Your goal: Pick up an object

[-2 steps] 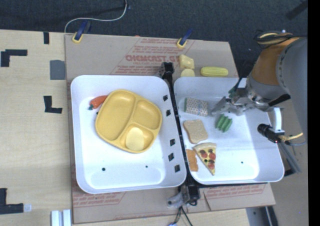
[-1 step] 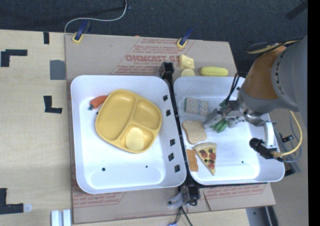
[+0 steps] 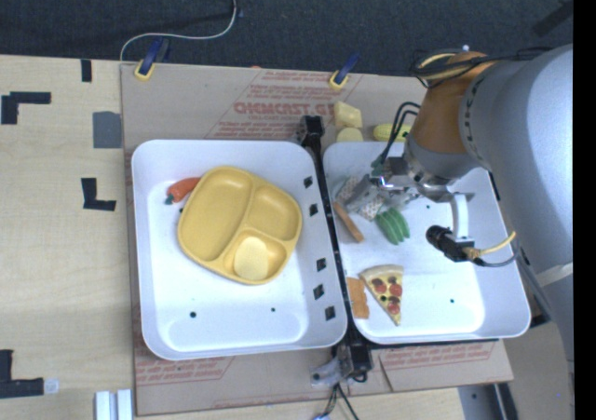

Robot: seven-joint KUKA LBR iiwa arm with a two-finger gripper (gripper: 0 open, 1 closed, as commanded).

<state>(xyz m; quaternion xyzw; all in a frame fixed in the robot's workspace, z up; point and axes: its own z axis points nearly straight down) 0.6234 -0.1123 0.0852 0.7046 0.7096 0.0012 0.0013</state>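
- Down at the business end, top-left corner of the right bin, the jaws sit low over a little heap of stuff. Honestly can't tell whether they're spread or pressed together; the wrist and its cabling cover that bit. Nothing visibly pinched.

- What's in the heap?

- A greyish crumpled thing right under the tool, a green toy veg just beside it toward the bin's middle, and a thin brown stick leaning along the divider. All close together, maybe touching.

- So which one would you go for?

- My guess is the green veg. It's the chunkiest and its right side has bare bin floor next to it. I'd line the jaws across its short width, come straight down, and close slowly so it doesn't squirt sideways into the grey thing. Lift only after it's properly seated.

- What does it look like?

- Bright green, stubby, oblong, lying flat and slanted. Looks like smooth plastic, so probably slippery.

- Anything else nearby?

- A pizza slice further down the same bin, well apart. The left bin holds a yellow divided plate with an orange carrot-ish piece beside it.
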